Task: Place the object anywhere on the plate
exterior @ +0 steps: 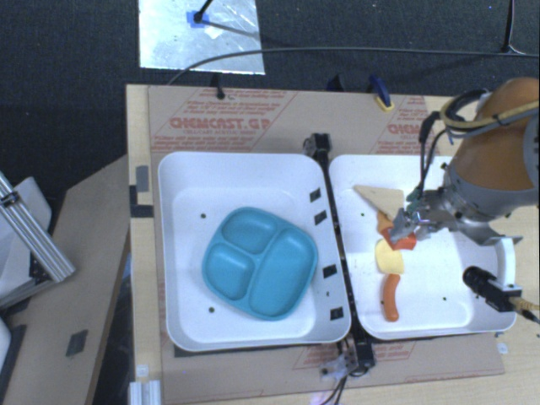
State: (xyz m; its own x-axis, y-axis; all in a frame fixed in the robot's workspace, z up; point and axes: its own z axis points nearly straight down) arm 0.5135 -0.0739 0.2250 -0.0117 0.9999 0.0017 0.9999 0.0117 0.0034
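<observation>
A blue divided plate [257, 264] lies in the left bin [181, 192], a little toward its front. My gripper [407, 226] is down in the right bin [443, 289], near its left side. It sits right over a small red-orange piece [402, 243], whose top it hides. Just below that piece lies a yellow chunk [389, 258]. An orange sausage-shaped piece [391, 298] lies in front of it. A tan wedge [380, 197] rests behind the gripper.
A black divider with clips [331, 226] runs between the two bins. The grey and orange arm [498, 159] hangs over the right bin's far right corner. The bench edge lies close in front of both bins.
</observation>
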